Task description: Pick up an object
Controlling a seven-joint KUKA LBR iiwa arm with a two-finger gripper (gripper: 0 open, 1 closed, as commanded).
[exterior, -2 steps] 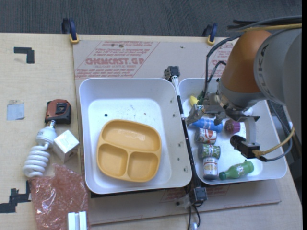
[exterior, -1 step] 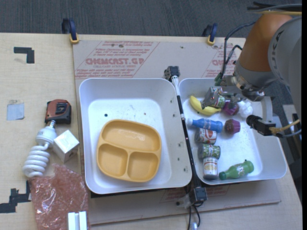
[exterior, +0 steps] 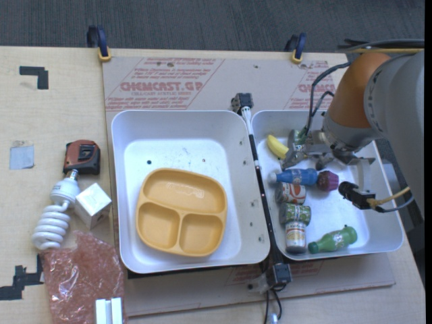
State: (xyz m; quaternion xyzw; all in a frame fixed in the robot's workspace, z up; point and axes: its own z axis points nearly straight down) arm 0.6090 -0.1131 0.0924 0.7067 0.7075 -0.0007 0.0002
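Bottle (exterior: pixel 297 176), blue and lying on its side in the right bin (exterior: pixel 385 238), sat just below the gripper (exterior: pixel 312 151), which hovered over it; how wide the gripper stood could not be told. A banana (exterior: pixel 275 145) lay to the gripper's left. Cans (exterior: pixel 294 212) and a green bottle (exterior: pixel 333 239) lay below. The left bin (exterior: pixel 128 181) held a yellow tray (exterior: pixel 181 211).

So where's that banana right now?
The banana lies in the right bin, near its upper-left corner, just above the blue bottle and left of the gripper.
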